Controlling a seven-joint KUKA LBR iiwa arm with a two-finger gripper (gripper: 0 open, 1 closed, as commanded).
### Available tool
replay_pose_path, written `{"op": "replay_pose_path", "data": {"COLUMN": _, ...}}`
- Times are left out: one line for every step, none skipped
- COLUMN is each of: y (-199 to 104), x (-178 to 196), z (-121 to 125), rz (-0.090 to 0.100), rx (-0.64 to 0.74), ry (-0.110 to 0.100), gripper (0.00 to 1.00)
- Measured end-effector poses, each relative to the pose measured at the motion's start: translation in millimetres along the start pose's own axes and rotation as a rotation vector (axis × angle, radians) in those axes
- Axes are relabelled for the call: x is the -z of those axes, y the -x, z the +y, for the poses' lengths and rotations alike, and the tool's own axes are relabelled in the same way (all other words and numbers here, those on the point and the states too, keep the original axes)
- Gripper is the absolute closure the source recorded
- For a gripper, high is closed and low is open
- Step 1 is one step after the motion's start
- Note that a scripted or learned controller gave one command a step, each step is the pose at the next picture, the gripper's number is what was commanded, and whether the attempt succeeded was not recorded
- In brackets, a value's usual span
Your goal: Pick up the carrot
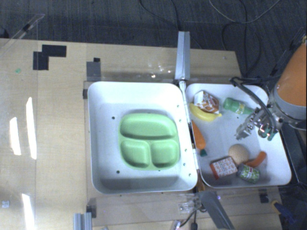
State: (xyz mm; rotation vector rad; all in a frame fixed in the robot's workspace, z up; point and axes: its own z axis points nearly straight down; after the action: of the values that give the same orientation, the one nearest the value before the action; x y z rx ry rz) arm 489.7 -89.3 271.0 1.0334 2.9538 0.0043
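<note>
A pale wooden surface (48,143) carries two white bins, with dark carpet and cables on the far side. The hand (250,126) hovers over the right bin (280,176), fingers apart and holding nothing; the carrot (198,137) lies against that bin's left wall

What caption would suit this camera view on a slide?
Gripper hovers over the right bin; the carrot lies by its left wall, beside the bin with a green tray.

Two white bins (96,143) (283,174); one green tray (148,140); one carrot (198,137); one banana (204,114).

Wooden bench (48,166) under two bins (96,176)
</note>
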Motion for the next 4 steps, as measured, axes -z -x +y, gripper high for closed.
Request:
{"op": "replay_pose_path", "data": {"y": 0, "x": 0, "z": 0, "rz": 0.0, "rx": 0.0, "ry": 0.0, "gripper": 0.0}}
{"op": "replay_pose_path", "data": {"y": -15, "x": -86, "z": 65, "rz": 0.007, "rx": 0.027, "ry": -0.003, "gripper": 0.0}}
{"op": "replay_pose_path", "data": {"y": 21, "x": -140, "z": 8, "rz": 0.007, "rx": 0.186, "ry": -0.003, "gripper": 0.0}}
{"op": "replay_pose_path", "data": {"y": 72, "x": -183, "z": 44, "rz": 0.003, "rx": 0.374, "ry": 0.0, "gripper": 0.0}}
